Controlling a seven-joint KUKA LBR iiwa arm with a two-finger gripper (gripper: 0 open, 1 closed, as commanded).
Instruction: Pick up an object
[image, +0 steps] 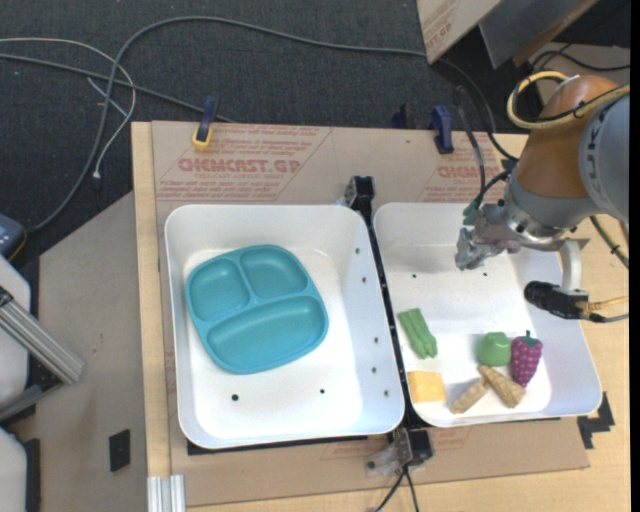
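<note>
The right bin (450, 232) holds several small food toys along its near side: a green pod (418, 333), a yellow cheese block (426, 386), a green pepper (493, 348), a purple grape bunch (525, 359) and tan bread-like pieces (486, 389). My gripper (472, 252) hangs over the far part of the right bin, well above and behind the toys. Nothing shows between its fingers.
The left bin (190, 240) carries a teal divided plate (258, 307). A black clamp (359, 191) sits at the far end of the seam between the bins. Blue clamps (207, 122) hold the cardboard bench top. Cables run behind the right bin.
</note>
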